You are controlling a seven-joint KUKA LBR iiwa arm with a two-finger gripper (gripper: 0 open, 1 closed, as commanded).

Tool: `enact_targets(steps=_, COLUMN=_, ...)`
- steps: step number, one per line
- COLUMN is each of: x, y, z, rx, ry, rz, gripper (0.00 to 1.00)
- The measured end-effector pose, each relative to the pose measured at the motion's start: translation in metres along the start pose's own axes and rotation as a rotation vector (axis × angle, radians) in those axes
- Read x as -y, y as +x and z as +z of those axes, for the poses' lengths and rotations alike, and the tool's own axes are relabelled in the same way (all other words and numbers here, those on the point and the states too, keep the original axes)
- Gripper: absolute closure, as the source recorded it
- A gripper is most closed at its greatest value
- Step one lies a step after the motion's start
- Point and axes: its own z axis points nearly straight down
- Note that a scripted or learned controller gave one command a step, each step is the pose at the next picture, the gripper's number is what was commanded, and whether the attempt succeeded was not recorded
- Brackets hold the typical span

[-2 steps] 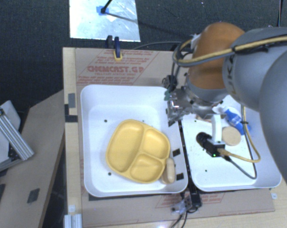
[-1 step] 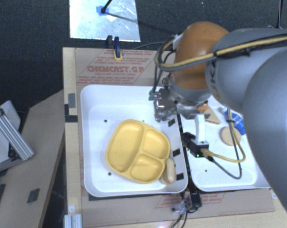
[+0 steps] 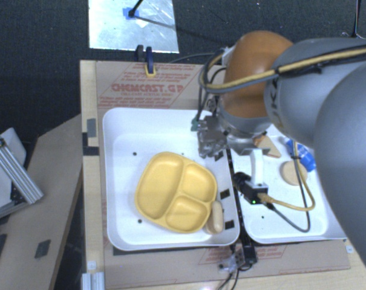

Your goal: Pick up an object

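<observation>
Camera view from above: gripper (image 3: 210, 142) hangs over the left bin (image 3: 119, 132), finger state unclear. Yellow divided tray (image 3: 175, 191) lies below-left of it, apart. Cardboard (image 3: 147, 83) reads "CHEMCAST GP".

Look at the brown cardboard sheet (image 3: 147, 89) lying under the white bins: you get red block capitals there reading "CHEMCAST GP", with a line of smaller red print beneath, too fine to make out. More red lettering runs along the cardboard's near edge, below the bins, blurred beyond reading. You can read nothing else.
</observation>
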Motion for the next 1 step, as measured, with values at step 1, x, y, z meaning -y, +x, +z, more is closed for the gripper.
enact_targets(steps=1, x=-0.0003, y=0.0001, z=-0.0001, rx=0.0, ry=-0.001, rz=0.0, gripper=0.0)
